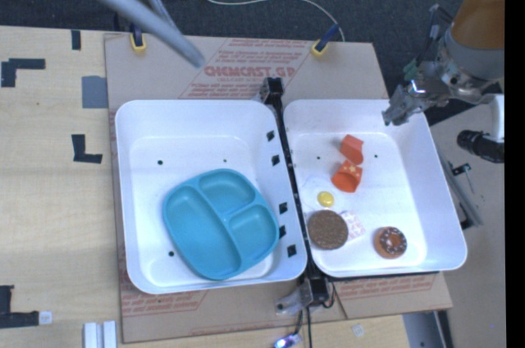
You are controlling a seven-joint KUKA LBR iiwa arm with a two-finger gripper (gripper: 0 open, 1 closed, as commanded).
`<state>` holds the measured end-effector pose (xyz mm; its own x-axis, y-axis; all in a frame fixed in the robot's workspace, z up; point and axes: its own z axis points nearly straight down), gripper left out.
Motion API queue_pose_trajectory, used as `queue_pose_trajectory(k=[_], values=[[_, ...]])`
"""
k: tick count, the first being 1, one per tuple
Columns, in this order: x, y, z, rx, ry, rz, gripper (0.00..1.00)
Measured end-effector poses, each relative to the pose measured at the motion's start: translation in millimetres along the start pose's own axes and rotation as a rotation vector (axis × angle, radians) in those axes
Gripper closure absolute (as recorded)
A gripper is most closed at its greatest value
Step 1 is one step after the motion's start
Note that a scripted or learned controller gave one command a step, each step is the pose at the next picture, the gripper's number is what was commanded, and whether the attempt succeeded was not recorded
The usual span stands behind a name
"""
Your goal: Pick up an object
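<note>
Camera view. Landmark: the right bin (426, 166). The gripper (397, 113) hangs over the bin's upper right corner, clear of the contents, probably poised to descend; how far it is open cannot be told, and nothing shows in its grasp. Inside the bin lie candidate objects: two orange blocks (349, 164) near its centre, a small yellow piece (326, 199) below them, a brown cookie (327, 230) toward the lower left, and a glazed doughnut (390, 242) lower right. Left of the bin, a blue divided plate (220, 222) rests in the neighbouring bin (135, 174).
</note>
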<state>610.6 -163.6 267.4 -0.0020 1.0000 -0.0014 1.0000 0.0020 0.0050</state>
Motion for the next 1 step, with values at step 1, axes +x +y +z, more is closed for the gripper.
queue_pose_trajectory(k=[1], values=[[50.7, -3.7, 17.8, 0.007, 0.002, -0.004, 1.00]])
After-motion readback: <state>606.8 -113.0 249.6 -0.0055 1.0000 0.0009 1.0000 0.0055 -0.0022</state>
